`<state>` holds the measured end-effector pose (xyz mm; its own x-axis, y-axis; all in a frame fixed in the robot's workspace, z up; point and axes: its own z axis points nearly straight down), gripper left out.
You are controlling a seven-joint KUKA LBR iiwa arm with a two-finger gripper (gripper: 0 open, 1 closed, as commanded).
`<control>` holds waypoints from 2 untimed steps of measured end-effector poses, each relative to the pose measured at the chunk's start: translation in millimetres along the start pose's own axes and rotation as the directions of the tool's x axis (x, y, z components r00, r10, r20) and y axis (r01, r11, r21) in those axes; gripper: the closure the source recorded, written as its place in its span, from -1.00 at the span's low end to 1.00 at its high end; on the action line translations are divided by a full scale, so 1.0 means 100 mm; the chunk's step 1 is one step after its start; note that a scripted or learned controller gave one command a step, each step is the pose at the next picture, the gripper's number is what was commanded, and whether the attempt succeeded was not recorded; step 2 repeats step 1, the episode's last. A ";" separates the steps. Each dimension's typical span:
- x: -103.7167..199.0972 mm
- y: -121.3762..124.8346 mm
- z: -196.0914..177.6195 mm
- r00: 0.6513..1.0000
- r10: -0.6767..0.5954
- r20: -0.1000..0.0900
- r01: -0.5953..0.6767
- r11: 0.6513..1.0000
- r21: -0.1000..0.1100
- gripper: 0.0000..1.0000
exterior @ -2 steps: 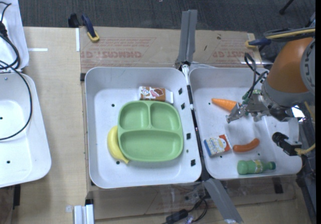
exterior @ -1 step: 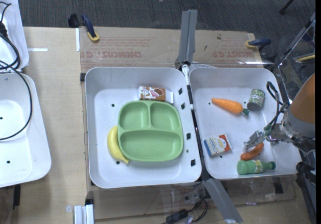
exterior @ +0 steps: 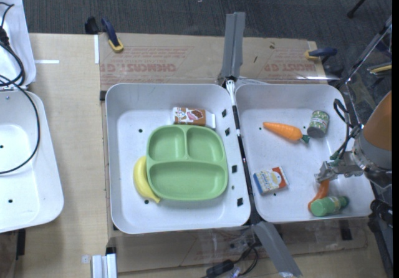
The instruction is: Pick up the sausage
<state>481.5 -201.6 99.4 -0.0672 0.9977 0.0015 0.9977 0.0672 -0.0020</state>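
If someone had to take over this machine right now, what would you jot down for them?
Hand: low in the right bin, directly over the sausage; whether it is open or shut cannot be told from here.
Sausage: reddish-orange, near the bin's lower right corner, lying against the green bottle, partly under the hand.
Also in that bin: carrot, small can, small box.
Done: hand brought to the sausage.
Left: confirm a grip, then lift it. It looks not yet lifted.

Gripper [exterior: 325, 174] low in right bin [exterior: 283, 93], touching the sausage [exterior: 320, 191] beside a green bottle [exterior: 328, 206]
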 end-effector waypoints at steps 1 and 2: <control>0.79 0.11 -1.08 0.999 0.047 0.002 -0.047 0.999 -0.001 1.00; 0.79 0.11 -1.08 0.999 0.047 0.002 -0.047 0.999 -0.001 1.00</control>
